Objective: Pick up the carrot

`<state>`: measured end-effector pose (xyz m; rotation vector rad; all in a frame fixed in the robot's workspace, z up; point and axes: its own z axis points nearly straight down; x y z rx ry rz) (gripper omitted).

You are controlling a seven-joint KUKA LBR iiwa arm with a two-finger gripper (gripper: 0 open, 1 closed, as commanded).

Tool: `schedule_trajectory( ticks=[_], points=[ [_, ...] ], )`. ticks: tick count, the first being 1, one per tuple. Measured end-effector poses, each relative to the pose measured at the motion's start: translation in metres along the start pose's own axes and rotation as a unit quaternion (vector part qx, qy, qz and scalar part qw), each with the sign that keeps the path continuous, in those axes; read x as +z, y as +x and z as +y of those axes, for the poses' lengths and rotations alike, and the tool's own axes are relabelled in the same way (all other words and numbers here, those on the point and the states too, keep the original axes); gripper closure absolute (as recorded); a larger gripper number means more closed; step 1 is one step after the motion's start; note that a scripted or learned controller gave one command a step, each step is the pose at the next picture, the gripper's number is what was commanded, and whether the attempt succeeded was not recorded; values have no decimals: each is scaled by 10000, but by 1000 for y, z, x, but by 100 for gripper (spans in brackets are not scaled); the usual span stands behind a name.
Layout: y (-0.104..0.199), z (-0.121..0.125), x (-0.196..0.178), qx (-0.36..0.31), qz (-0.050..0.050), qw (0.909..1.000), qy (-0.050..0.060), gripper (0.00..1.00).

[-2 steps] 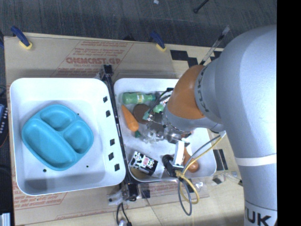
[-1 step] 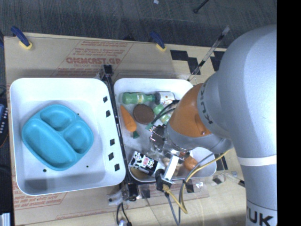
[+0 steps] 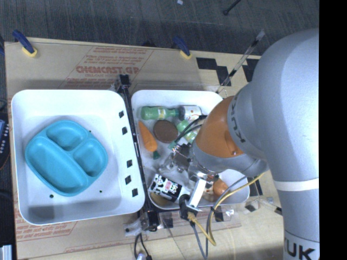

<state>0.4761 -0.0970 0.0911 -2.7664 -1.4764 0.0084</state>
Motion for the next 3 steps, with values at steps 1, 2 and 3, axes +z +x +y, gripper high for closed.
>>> schedule_trajectory(
  ticks=[1, 2, 3],
  points=[
    [50, 63, -3, 750, -8, 9972, 8, 0],
    [51, 61, -11, 709, -7, 9975, 63, 100],
    [103, 7, -101, 2756, 9, 9613, 16, 100]
  ],
)
